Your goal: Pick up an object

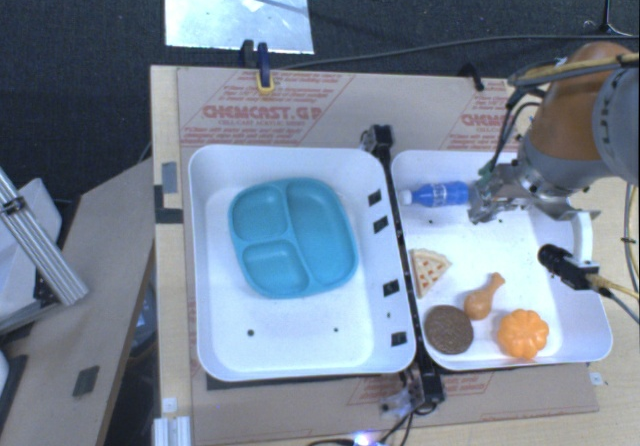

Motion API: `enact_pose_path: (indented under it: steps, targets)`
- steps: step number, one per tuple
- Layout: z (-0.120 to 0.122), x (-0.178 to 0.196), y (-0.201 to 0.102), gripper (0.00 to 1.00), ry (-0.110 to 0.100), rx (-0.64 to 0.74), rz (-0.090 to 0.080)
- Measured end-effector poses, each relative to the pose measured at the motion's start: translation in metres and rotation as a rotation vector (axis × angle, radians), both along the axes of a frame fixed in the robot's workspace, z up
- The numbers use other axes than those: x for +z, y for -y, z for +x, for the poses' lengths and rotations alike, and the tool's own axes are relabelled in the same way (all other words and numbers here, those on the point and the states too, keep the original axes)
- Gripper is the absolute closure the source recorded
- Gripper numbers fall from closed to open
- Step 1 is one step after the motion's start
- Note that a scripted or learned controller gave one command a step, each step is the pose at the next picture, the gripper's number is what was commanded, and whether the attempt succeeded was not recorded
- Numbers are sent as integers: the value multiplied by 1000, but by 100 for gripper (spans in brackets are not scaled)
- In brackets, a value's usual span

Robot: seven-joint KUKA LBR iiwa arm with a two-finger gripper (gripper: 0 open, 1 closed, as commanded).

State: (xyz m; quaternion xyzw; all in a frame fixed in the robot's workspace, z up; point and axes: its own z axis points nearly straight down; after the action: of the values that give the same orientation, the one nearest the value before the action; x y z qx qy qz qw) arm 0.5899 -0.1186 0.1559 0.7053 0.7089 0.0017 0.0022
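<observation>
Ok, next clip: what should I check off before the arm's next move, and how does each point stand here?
1. Gripper over the right white bin: ok.
2. Nearest target, the clear plastic bottle with blue label, lies on its side just left of the gripper: ok.
3. Finger state, open or shut: cannot tell.
4. Anything held by the gripper: cannot tell.
5. Waffle slice, toy chicken drumstick, brown round cookie and orange toy pumpkin lie apart from the gripper: ok.
6. Blue divided plate sits alone in the left white bin: ok.
</observation>
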Motion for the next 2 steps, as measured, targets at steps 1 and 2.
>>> enact_pose_path:
  steps: [1,2]
  targets:
    - [0,65,2,100,2,0,-1]
    - [2,119,2,100,2,1,-1]
